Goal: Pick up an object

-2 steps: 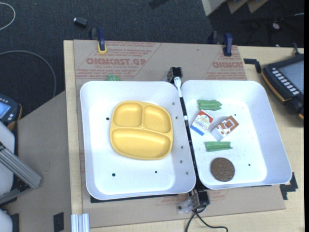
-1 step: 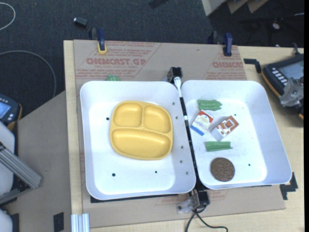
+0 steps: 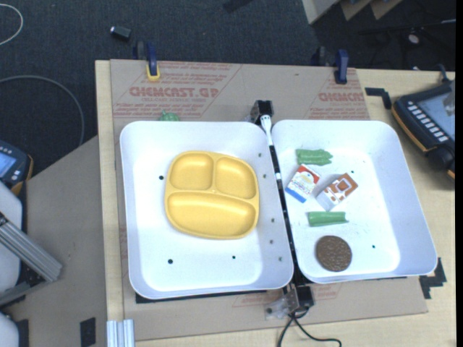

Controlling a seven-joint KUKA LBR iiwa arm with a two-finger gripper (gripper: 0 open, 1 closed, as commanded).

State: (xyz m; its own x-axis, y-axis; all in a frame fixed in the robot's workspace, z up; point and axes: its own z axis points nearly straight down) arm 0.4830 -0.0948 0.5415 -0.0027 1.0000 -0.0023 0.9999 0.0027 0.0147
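The right bin (image 3: 391, 157) holds several small items. A green bean-like piece (image 3: 313, 155) lies toward the back. Below it sit a small red, white and blue carton (image 3: 303, 182) and a brown and white carton (image 3: 338, 189), side by side. A second green piece (image 3: 326, 218) lies in front of them. A round brown cookie (image 3: 333, 253) rests near the bin's front edge. In the left bin (image 3: 141, 194) lies a yellow divided plate (image 3: 213, 194) with three compartments.
The bins stand on a cardboard-covered bench (image 3: 217, 89) held by blue clamps (image 3: 151, 58) at the back. A black and orange pendant (image 3: 432, 121) lies at the right edge. A small green scrap (image 3: 169, 116) sits behind the left bin.
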